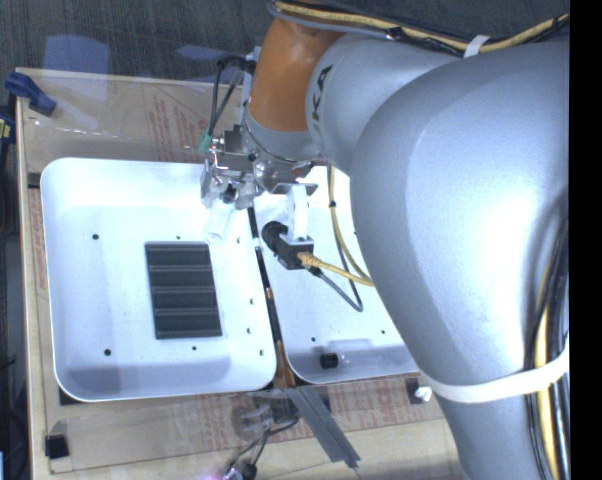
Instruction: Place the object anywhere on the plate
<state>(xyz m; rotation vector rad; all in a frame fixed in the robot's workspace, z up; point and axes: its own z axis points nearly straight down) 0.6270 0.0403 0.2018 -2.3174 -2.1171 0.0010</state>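
Although the gripper (pixel 224 196) hangs at the left bin's (pixel 71 268) one o'clock corner, you cannot tell how its jaws stand or whether they hold the object. Item: dark ribbed plate (pixel 185 289), bin centre, bare. Step, by judgement: carrying toward placement. Next call: travel toward seven o'clock, over the plate, then release.

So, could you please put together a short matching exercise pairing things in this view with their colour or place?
Things:
1. ridged plate
2. band above the wrist
3. hand
4. small black item

Descriptions:
A. orange
B. above the left bin's upper right part
C. dark, lying in the left bin
D. near the right bin's front edge

Pairs: 1-C, 2-A, 3-B, 4-D
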